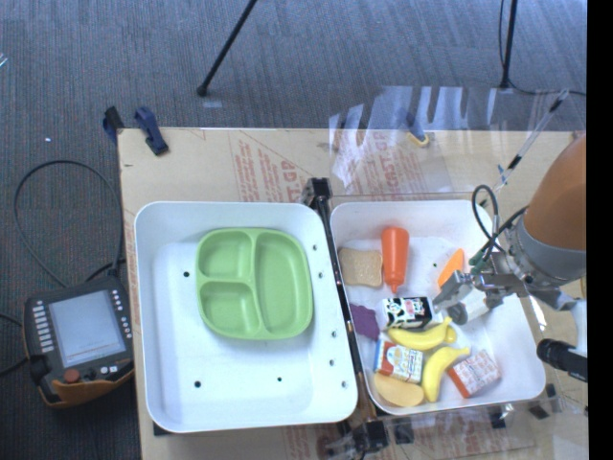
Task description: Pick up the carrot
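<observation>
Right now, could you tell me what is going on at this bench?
A grey robot arm reaches in from the right over the right bin, its gripper low beside the small orange carrot; whether it has a grip on it cannot be seen. That bin also holds an orange bottle, a slice of bread, bananas and small cartons. The left bin holds a green divided plate.
</observation>
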`<state>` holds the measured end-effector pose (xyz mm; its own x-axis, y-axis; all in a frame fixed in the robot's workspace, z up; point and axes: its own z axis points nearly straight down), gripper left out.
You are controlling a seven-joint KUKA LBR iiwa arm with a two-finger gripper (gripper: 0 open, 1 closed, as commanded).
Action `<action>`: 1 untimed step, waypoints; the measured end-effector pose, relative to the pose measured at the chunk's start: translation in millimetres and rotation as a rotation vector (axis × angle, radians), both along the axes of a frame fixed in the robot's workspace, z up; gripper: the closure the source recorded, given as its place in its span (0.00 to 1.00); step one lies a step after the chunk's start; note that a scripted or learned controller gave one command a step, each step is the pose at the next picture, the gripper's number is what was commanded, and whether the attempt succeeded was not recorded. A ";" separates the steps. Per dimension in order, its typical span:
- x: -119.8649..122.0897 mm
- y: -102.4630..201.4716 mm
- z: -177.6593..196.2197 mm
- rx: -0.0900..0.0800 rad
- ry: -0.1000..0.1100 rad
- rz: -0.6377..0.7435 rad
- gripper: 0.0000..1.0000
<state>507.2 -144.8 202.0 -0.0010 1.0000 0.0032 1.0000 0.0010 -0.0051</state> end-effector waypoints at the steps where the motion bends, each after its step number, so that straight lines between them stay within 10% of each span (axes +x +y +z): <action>1: 55.7 -17.4 -13.1 -0.001 0.000 -0.024 0.00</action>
<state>562.9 -162.2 188.9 0.0230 0.9997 0.0024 0.9997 -0.0230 -0.0047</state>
